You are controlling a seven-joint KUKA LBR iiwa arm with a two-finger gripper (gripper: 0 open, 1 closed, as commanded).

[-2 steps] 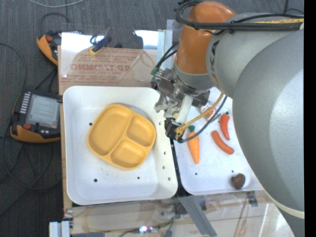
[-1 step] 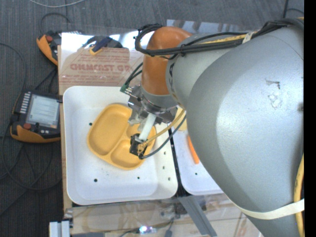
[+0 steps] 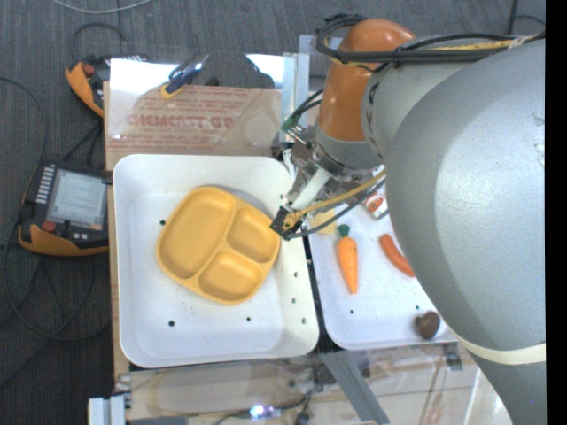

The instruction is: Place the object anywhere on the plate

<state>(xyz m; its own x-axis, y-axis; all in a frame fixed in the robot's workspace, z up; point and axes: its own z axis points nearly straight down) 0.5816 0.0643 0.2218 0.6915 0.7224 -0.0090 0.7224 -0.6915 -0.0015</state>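
Carrot point(image 3: 347, 262) lying in the right bin point(image 3: 372, 326), apart from the yellow plate point(image 3: 217, 242).
Gripper point(image 3: 288, 222) hovers at the plate's right edge, over the left bin point(image 3: 142, 326); whether its jaws are open cannot be told.

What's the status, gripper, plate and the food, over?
Gripper at yellow plate's right edge, grip unclear. Carrot lying in right bin, off the plate. Nothing between them but the bin walls.

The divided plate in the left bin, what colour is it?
Yellow-orange all over, with three compartments. The plate shows clearly in the camera view, lying in the white left bin.
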